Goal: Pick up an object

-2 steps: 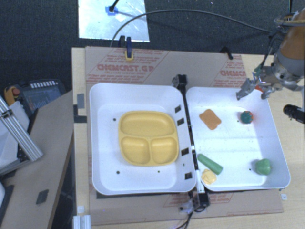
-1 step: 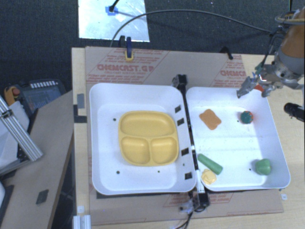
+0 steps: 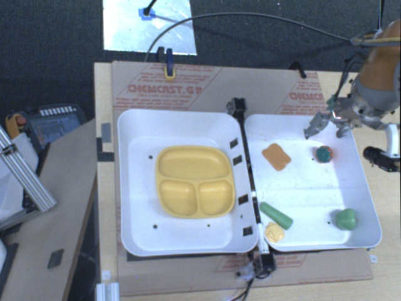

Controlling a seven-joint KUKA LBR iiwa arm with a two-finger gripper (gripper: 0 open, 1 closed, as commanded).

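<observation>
Gripper (image 3: 329, 124) above the right bin (image 3: 369, 224), fingers spread apart and holding nothing; a small teal ball (image 3: 323, 153) lies just below them, apart.

orange piece (image 3: 276, 156), teal ball (image 3: 323, 154) (right bin)

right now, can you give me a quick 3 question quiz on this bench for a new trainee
1. True or false: the yellow divided tray lies in the left bin.
2. Which item lies closest to the gripper? A. the green cylinder B. the small green and red ball C. the yellow piece
3. Fill in: the orange flat piece lies in the ____ bin.

Key
1. True.
2. B, the ball sits just below the gripper in the right bin.
3. Right.
</observation>
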